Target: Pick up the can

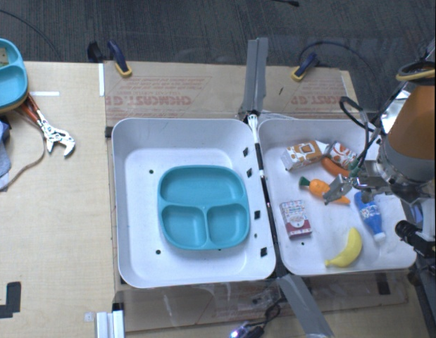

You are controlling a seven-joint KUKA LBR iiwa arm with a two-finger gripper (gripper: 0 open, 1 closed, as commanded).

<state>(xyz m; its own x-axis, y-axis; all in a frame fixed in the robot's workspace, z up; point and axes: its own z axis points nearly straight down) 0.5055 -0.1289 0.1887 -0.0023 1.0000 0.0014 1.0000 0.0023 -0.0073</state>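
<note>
The can (341, 151), small with a red and white label, lies near the back of the right bin (309, 259), beside an orange and white box (304, 154). My gripper (338, 190) is low in the same bin, in front of the can and just right of a small carrot (318, 186). Another orange piece (334, 167) lies between the gripper and the can. Nothing of the can is inside the gripper.
Also in the right bin are a red and white carton (296, 218), a banana (347, 249) and a blue tube (372, 220) under the wrist. The left bin (133, 189) holds a teal divided plate (203, 206). A wrench (55, 138) lies on the bench at left.
</note>
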